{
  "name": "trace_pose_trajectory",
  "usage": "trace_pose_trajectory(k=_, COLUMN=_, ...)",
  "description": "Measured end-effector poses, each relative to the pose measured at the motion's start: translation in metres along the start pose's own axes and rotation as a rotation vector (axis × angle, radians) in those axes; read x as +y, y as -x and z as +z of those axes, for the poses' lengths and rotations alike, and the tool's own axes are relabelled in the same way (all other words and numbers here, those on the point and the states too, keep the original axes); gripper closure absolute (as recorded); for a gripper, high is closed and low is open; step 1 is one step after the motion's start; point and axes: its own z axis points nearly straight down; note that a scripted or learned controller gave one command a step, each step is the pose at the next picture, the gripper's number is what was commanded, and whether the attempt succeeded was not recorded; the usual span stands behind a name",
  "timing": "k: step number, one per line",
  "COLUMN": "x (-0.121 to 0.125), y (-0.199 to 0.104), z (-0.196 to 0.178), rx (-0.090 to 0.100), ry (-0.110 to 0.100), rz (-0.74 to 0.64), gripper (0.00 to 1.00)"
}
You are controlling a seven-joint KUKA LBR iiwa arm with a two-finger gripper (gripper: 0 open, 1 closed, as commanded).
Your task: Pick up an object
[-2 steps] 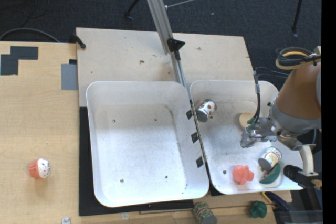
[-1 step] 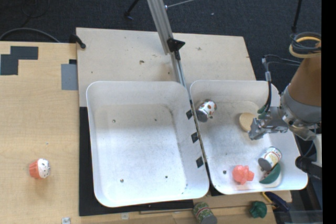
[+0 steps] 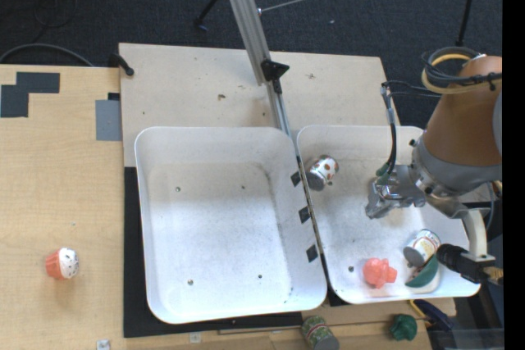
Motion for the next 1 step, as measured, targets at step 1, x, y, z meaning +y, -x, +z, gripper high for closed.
trace_pose_trajectory(k=1, x=-0.0012, y=-0.0511, z=0.0115, rx=0.001, ry=-0.003, rz=0.001, gripper=1.0)
